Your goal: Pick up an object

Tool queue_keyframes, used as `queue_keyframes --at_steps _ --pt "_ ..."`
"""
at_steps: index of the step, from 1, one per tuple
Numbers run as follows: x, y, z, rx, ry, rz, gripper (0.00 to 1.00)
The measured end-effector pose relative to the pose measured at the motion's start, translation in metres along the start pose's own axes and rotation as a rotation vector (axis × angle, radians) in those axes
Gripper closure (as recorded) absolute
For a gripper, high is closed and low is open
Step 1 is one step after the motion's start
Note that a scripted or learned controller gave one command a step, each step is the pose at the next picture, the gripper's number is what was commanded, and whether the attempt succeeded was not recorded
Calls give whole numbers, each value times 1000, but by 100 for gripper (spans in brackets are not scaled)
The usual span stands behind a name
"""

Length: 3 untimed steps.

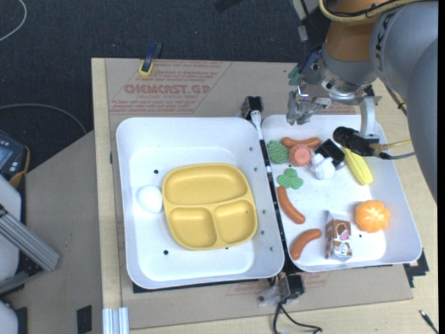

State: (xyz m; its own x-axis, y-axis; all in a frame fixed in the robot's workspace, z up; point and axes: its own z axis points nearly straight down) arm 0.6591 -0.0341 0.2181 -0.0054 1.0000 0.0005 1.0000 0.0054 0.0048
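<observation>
My gripper (299,117) hangs open over the back left corner of the right bin (400,245), with nothing between its fingers. Just in front of it lie a short sausage (300,142), a green leafy piece (278,152) and a pink round piece (300,156). Further right are a white lump (322,168) and a yellow corn cob (359,166). Nearer the front lie a green broccoli piece (290,179), two more sausages (290,205) (306,242), an orange (372,216) and a small brown carton (338,239).
The left bin (132,141) holds a yellow divided plate (208,205) and a white ball (149,198) beside it. A black clip (252,106) sits at the back where the bins meet. The arm's grey body fills the upper right.
</observation>
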Motion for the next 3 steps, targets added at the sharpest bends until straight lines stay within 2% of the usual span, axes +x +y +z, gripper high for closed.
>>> queue_keyframes --at_steps 1,2,3 --pt "-14 -6 -11 1 -2 6 100" --pt "-9 -16 -14 7 -1 6 100" --pt "-5 -5 3 5 -2 4 100"
